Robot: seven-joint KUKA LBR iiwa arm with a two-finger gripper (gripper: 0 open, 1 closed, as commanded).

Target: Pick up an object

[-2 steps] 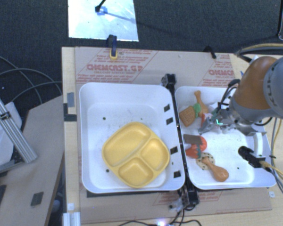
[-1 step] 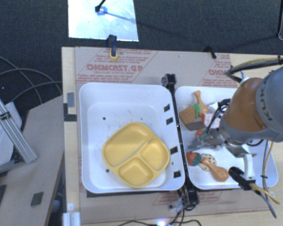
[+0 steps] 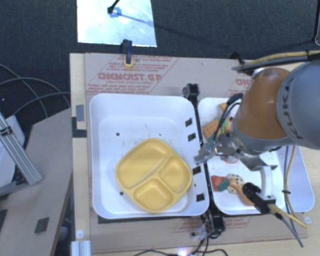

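A yellow divided plate lies in the left bin, towards its front right. In the right bin, a small red and green piece and a tan spotted piece lie near the front. An orange object sits farther back by the divider. My gripper hangs low over the right bin's left side, between the orange object and the front pieces. The arm's bulk hides much of that bin.
The grey and orange arm covers the middle and back of the right bin. Black clips run along the divider between the bins. A cardboard sheet lies under both bins.
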